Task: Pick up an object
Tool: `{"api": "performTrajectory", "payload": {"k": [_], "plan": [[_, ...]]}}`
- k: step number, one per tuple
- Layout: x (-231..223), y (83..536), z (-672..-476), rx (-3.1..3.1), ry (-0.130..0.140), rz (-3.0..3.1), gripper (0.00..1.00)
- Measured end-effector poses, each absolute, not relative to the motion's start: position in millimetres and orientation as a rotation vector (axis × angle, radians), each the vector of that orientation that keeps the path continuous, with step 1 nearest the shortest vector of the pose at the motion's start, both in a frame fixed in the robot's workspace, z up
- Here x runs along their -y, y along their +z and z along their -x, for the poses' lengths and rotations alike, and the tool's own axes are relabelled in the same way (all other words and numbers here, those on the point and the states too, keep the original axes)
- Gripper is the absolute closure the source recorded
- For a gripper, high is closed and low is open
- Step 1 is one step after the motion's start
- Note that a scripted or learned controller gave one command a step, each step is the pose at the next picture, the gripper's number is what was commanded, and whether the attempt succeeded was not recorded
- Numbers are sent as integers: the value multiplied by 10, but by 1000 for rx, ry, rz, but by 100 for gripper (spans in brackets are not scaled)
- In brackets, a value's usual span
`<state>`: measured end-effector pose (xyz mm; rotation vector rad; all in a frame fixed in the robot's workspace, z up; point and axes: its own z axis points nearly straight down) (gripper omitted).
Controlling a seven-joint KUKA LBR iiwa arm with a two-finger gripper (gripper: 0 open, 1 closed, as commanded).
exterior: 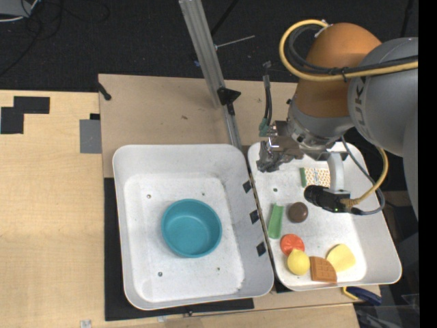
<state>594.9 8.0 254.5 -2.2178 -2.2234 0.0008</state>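
Fingers (272, 157) hang over the right bin (382, 251); whether parted or closed, I cannot tell.

A bowl (192, 227) sits in the left bin (136, 166); the right bin (382, 251) beside it holds a cucumber (275, 221), a tomato (292, 243) just above a lemon (298, 262), and a cracker (322, 269) right of the lemon.

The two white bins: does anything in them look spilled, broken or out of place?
Nothing stands out. The teal bowl sits upright in the left bin. The right bin holds small toy foods lying loose, among them a green piece, a brown ball and a yellow ball.
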Motion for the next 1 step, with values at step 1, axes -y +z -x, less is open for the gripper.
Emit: {"api": "performTrajectory", "payload": {"k": [1], "plan": [[-493, 2544, -6074, 2223, 1, 2219, 100]]}}
